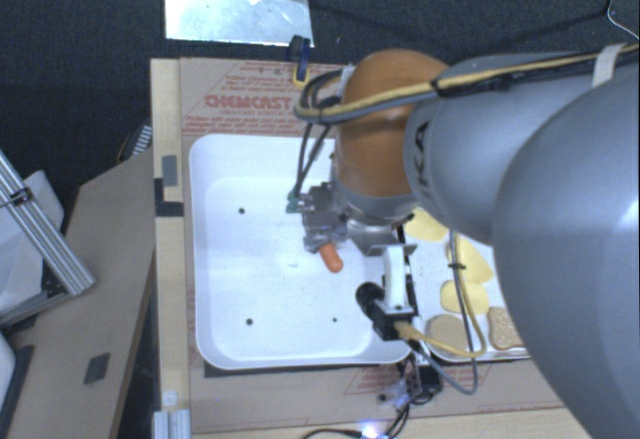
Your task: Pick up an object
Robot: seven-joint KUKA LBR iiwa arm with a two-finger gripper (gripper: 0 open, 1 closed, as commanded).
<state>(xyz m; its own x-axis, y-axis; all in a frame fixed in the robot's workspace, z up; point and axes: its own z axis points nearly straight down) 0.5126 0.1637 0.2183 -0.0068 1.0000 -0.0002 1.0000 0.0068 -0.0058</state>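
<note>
Arm (500,157): grey, with an orange band (385,127), reaches in from the right and hangs over the bins, hiding much of them.
Claw (325,245): under the orange band, low over the left bin, near its right-hand side; whether it is spread or pressed together cannot be told, since the wrist blocks it.
Orange object (332,260): small and stubby, carrot-like, just under the claw; it touches or nearly touches the claw, but whether it lies on the bin floor or is pinched cannot be told.
Left bin (240,227): white and shallow, its floor bare on the left half, with a few small dark dots.
Right bin (500,352): mostly hidden by the arm; its near edge shows at lower right.
Yellow pieces (470,272): pale, flat, in the right bin beside the arm.
Tan pieces (450,330): cracker-like, in the right bin near its front edge.
Cables (400,97): dark and yellow, run along the arm and loop over the orange band.
Table (240,97): brown cardboard with red print lies under the bins.
</note>
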